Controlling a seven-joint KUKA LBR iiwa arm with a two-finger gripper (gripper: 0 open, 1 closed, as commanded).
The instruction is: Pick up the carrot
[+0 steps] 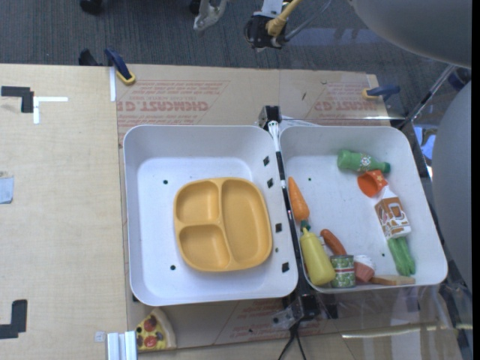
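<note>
Carrot lies in the right bin, hard vs. the left wall, tip up, just above the yellow bottle. Looks like a light, stiff, smooth plastic toy, prob. slippery. Best pinch: across the thick mid-body, wall side tight. Hand's state: can't tell, arm blurred at right.

Two bins sit side by side on the worktop. The left bin holds a divided plate at its centre. In the right bin, the carrot lies at nine o'clock, a bottle at seven.
</note>
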